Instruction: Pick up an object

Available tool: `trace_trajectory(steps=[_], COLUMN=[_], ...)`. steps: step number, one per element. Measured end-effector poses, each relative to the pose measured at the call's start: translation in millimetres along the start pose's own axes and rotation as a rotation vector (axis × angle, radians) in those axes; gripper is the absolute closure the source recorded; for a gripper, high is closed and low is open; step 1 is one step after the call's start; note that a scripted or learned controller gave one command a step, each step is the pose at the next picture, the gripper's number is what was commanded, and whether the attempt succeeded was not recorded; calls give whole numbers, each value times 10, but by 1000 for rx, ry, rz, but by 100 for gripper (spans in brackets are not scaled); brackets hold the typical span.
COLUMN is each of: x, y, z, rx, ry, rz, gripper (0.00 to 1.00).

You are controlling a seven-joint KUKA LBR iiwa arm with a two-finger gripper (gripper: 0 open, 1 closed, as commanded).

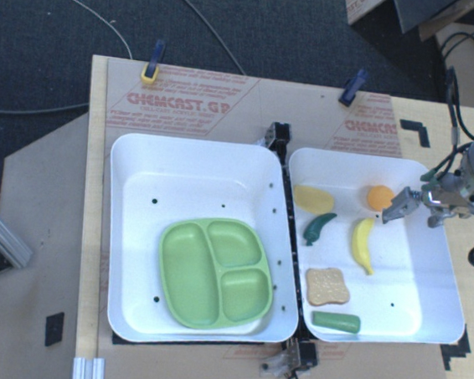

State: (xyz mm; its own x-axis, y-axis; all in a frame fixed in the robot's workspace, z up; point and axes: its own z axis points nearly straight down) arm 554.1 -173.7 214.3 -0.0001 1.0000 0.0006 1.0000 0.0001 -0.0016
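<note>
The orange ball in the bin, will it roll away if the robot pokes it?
Probably. The orange ball looks round and smooth, so a nudge could roll it. It likely slips from a pinch too. It sits close to the bin wall, which might stop it.

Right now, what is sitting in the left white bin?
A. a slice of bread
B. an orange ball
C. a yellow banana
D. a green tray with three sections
D: the green tray lies in the left bin, while the banana, the orange ball and the slice of bread all lie in the right bin.
</note>
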Motion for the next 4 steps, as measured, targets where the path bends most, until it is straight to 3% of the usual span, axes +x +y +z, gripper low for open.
trace_trajectory(steps=[2,3,4], x=[-38,-32,-35], y=[166,160,170], z=[1069,1312,1192], rx=[2,4,-1], ry=[1,1,0], rz=[1,0,1], gripper=[0,0,100])
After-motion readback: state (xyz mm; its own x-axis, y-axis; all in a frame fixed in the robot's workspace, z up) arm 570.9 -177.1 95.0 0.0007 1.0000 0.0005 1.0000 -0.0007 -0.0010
